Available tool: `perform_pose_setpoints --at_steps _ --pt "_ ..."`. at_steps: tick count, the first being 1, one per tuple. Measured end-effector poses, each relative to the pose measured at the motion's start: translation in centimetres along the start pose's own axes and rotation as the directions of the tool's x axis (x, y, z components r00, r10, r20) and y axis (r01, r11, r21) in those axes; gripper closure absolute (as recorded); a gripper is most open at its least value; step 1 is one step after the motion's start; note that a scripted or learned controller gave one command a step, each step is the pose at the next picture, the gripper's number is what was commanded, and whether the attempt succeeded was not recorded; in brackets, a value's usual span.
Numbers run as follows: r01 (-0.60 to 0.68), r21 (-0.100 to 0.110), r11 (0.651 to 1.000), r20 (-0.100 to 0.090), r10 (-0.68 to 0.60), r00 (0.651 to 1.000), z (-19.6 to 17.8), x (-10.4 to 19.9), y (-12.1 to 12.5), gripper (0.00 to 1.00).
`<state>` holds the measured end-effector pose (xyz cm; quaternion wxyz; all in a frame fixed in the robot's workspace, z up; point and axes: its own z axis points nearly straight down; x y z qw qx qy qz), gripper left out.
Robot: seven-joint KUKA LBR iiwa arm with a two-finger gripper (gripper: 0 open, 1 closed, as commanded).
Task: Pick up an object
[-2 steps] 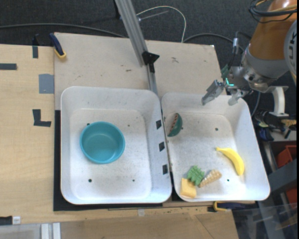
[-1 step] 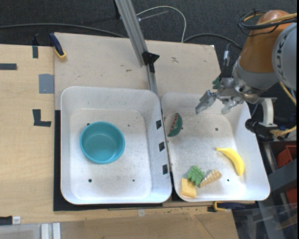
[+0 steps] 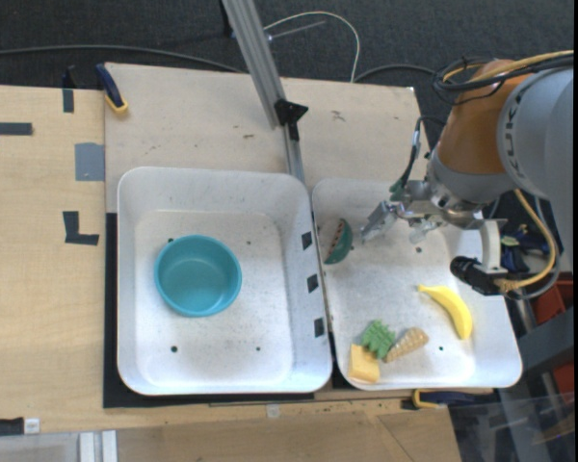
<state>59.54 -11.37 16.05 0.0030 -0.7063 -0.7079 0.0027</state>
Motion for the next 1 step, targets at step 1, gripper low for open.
perform_pose_setpoints --at_steps 1 --pt "-0.002 0.0 1.0 0.001 0.002 1.0 5.57 -0.96 0.01 0.0"
